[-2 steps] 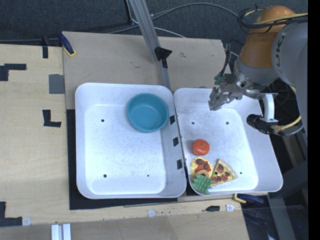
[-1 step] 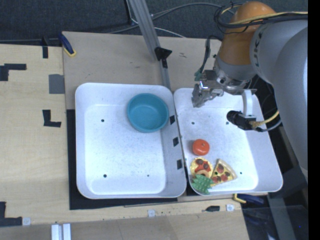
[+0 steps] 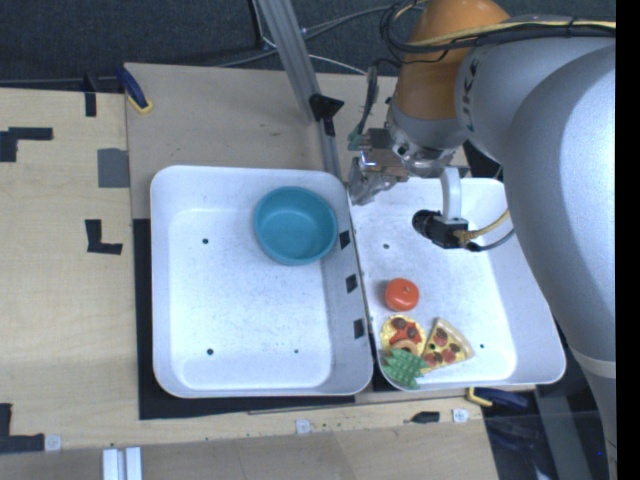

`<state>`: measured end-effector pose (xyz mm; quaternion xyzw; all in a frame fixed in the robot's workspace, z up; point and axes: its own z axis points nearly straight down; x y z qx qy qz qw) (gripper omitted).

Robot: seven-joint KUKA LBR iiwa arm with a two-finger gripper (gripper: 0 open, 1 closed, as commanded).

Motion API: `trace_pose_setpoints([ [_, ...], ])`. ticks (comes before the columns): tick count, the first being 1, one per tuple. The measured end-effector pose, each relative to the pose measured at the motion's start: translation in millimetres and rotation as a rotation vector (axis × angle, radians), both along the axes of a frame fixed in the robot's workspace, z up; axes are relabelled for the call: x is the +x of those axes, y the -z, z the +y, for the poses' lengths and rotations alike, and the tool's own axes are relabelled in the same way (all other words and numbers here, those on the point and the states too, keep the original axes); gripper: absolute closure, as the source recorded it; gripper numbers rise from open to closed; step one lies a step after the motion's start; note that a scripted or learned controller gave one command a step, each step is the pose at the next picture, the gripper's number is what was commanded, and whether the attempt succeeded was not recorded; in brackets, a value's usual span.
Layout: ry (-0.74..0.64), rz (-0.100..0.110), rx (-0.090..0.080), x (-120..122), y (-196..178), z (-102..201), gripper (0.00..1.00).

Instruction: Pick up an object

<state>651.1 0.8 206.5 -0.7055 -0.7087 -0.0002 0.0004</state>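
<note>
A blue bowl (image 3: pixel 294 225) sits upright in the left bin (image 3: pixel 190 268), near its back right corner. In the right bin (image 3: pixel 500 298) lie a small red tomato-like ball (image 3: pixel 402 293), two toy pizza slices (image 3: pixel 428 340) and a green leafy toy (image 3: pixel 403 368), all near the front left. My gripper (image 3: pixel 364 185) hangs at the back left corner of the right bin, close to the divider, just right of the bowl. Nothing shows between its fingers.
A slanted metal pole (image 3: pixel 295 58) rises behind the bins. The arm's grey body (image 3: pixel 560 168) covers the right bin's far right. Black tape marks (image 3: pixel 100 236) lie on the wooden bench to the left.
</note>
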Motion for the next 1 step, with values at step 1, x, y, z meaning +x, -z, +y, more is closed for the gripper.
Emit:
trace_pose_setpoints([
  [1, 0.0, -0.001, 0.0, 9.1, -19.2, 53.2, 1.0],
])
